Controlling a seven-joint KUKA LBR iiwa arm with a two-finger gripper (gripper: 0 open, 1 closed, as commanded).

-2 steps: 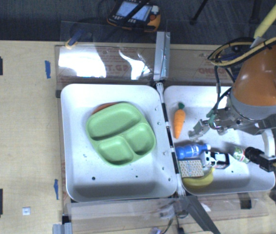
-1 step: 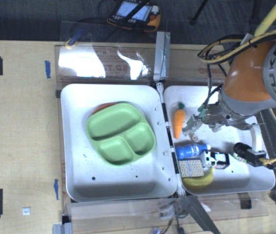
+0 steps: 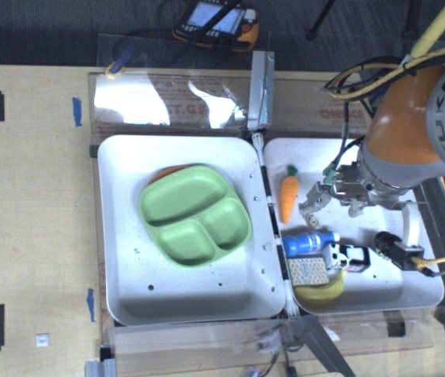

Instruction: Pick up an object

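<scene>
My gripper (image 3: 313, 201) hangs over the middle of the right bin (image 3: 424, 287), just right of an orange carrot (image 3: 287, 198) with a green top. Nothing shows in its grasp. Just below it lies a blue can (image 3: 309, 243) on its side. A small black-and-white object (image 3: 352, 257) rests right of the can. At the bin's front lie a speckled pad (image 3: 307, 271) and a yellow banana (image 3: 321, 292), the pad partly on top of the banana.
The left bin (image 3: 120, 210) holds a green divided plate (image 3: 195, 214), with a red-orange thing (image 3: 167, 172) peeking out from under its far edge. A ridge (image 3: 268, 210) separates the two bins. The arm's orange band (image 3: 403, 124) looms over the right bin's far right.
</scene>
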